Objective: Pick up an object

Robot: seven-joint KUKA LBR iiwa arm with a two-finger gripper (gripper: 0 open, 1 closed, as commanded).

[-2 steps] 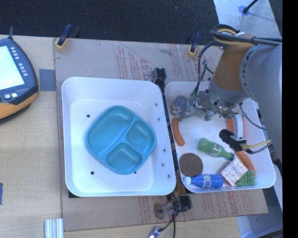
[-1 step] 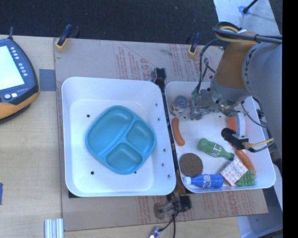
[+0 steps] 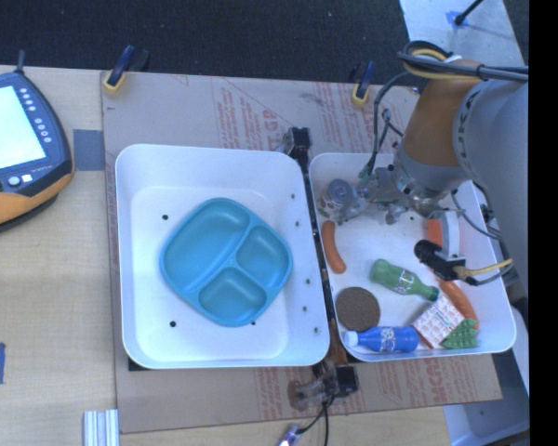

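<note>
Cardboard printed with faint red lettering, too blurred to read, covers the desk under both bins. The small carton in the right bin carries red print that is likewise illegible, and the blue-and-white bottle has a label too small to make out.

The left bin holds a blue sectioned plate with three compartments. The right bin holds an orange sausage-shaped piece near its left wall, a green bottle lying on its side, a brown round disc, the blue-and-white bottle along the near wall, the carton, a green studded block and a carrot-like orange stick.

The tool sits at the far left corner of the right bin; whether it is apart or together cannot be told. The sausage-shaped piece lies just beside and below it; the green bottle lies near, toward the bin's middle. A handheld screen unit rests at the desk's left edge.
</note>
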